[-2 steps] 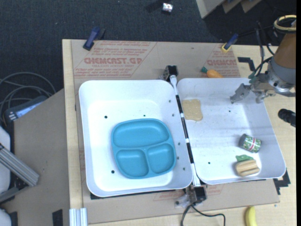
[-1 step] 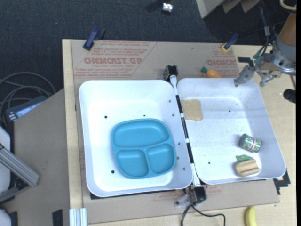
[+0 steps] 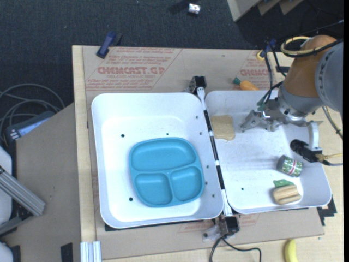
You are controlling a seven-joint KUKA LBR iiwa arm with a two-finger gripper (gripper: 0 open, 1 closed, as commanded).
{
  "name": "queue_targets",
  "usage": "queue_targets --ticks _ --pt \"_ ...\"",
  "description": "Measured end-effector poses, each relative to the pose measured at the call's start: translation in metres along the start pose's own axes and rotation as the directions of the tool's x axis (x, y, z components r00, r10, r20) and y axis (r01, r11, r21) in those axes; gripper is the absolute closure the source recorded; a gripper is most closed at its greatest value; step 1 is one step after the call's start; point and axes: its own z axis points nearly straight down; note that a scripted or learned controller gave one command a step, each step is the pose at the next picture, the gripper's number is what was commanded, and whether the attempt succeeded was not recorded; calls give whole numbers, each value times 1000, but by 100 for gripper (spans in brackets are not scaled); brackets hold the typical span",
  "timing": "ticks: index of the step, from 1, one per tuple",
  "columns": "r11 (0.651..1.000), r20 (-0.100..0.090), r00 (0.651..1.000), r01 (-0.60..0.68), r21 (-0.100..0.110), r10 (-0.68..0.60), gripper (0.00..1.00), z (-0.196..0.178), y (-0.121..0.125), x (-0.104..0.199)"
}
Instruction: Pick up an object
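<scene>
The right white bin [image 3: 240, 201] holds three objects. A flat tan slice [image 3: 222, 127] lies against its left wall. A small green can [image 3: 289, 166] lies on its side toward the right. A tan and green sandwich-like toy [image 3: 286, 193] rests near the front right corner. My gripper [image 3: 260, 124] hangs over the back half of this bin, just right of the tan slice and apart from it. Its fingers look spread, with nothing between them. The grey arm with its orange band [image 3: 305, 70] comes in from the upper right.
The left white bin [image 3: 109, 119] holds a blue divided plate [image 3: 166, 171]. On the bench outside the bins lie an orange piece [image 3: 246, 84] at the back, a blue clip [image 3: 107, 44] at the far left corner and a yellow object [image 3: 290, 251] at the front right.
</scene>
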Motion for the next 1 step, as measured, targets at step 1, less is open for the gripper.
queue_targets --ticks 1 --pt "1000 1 1000 -2 0 2 0 -69 -80 -62"
